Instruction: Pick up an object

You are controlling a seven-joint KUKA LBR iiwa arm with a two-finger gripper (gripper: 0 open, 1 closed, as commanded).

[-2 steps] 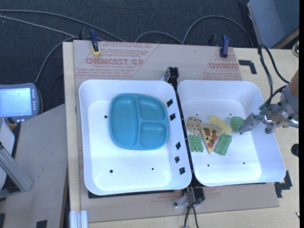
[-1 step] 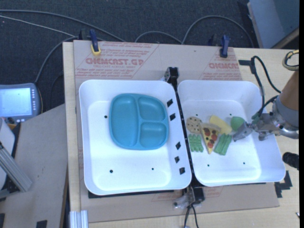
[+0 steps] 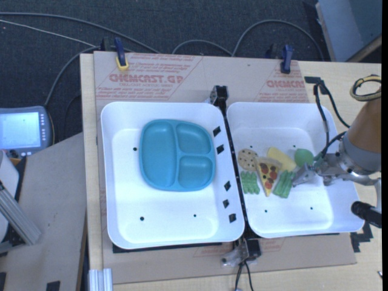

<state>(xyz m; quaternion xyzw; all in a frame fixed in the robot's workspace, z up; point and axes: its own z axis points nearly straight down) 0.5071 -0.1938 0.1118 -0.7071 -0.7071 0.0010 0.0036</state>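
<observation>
Several toy foods lie in the right bin [image 3: 315, 214]: a round tan cookie [image 3: 247, 158], a green ridged piece [image 3: 250, 182], a pizza slice [image 3: 267, 173], a yellow piece [image 3: 280, 157], a green ball [image 3: 304, 157] and a long green piece [image 3: 283, 186]. My gripper [image 3: 301, 176] reaches in low from the right. Its tip sits just right of the long green piece and below the green ball. Nothing is lifted off the bin floor.
A blue divided plate [image 3: 177, 155] lies in the left bin [image 3: 163, 223]. A black divider with clips [image 3: 225, 162] runs between the bins. The arm's grey wrist and orange band [image 3: 364, 141] hang over the right bin's right rim. Cables trail near it.
</observation>
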